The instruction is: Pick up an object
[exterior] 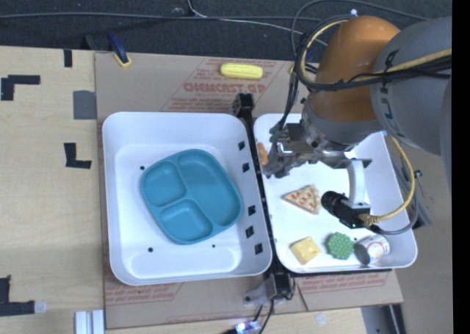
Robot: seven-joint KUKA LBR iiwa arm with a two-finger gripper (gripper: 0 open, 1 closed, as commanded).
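Where the arm reaches in from the right of the frame, the gripper (281, 161) sits low over the upper left part of the right bin (385, 156), close to the divider between the bins. Jaws: cannot tell whether apart or together; nothing seen held.

Just left of the gripper, against the bin wall, a small orange piece (262, 154). Below the gripper, mid-bin, a pizza slice (304, 198), lying flat and apart from it.

Along the lower edge of the same bin, left to right: yellow block (304, 249), green round piece (339, 245), small white can (372, 249); the green piece and can are nearly touching.

Left bin (176, 123): blue divided plate (191, 194), centred.

Top centre, outside the bins, a yellow oblong thing (241, 70) on the cardboard sheet (183, 83).
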